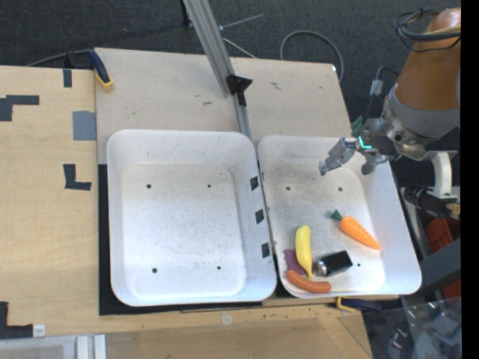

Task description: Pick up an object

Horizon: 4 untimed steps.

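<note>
The right bin (299, 163) holds an orange carrot (358, 232) with a green top, a yellow banana (303, 250), a black block (334, 263), a red-orange sausage-like piece (308, 283) at the front rim and a bit of purple (290, 260) beside the banana. My gripper (349, 158) hangs over the bin's far right part, above and behind the carrot. Its two grey fingers are spread apart with nothing between them.
The left bin (183, 215) lies beside the right one. A slanted metal rail (213, 43) runs from the top down to the gap between the bins. A yellow-and-blue clamp (101, 69) sits at the bench's far left corner. Cables lie behind the bench.
</note>
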Tool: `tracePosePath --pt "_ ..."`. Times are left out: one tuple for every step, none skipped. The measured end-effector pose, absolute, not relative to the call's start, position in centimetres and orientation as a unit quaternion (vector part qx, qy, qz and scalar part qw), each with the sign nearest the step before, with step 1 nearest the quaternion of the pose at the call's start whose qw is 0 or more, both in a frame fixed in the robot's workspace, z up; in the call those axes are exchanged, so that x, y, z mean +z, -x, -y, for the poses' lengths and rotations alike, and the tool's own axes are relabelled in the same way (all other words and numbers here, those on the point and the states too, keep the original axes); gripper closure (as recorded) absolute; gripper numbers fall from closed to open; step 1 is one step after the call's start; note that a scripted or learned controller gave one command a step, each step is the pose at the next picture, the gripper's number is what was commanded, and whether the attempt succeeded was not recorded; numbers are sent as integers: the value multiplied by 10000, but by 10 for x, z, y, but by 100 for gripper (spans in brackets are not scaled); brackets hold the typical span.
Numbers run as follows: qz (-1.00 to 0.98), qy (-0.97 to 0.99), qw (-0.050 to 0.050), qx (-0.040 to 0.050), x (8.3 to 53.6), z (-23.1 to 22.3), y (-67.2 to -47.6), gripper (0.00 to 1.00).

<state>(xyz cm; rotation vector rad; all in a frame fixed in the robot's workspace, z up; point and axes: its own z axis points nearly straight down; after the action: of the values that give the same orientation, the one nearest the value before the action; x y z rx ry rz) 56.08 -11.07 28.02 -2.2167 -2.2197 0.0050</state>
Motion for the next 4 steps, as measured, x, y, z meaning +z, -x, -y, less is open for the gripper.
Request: tracePosePath --pt "7079 7063 7 6 282 111 -561 0" --pt "7075 7067 30 27 218 108 -561 0" --pt "7075 7067 35 29 153 106 -559 0" --pt "7074 7068 34 29 91 108 -563 0"
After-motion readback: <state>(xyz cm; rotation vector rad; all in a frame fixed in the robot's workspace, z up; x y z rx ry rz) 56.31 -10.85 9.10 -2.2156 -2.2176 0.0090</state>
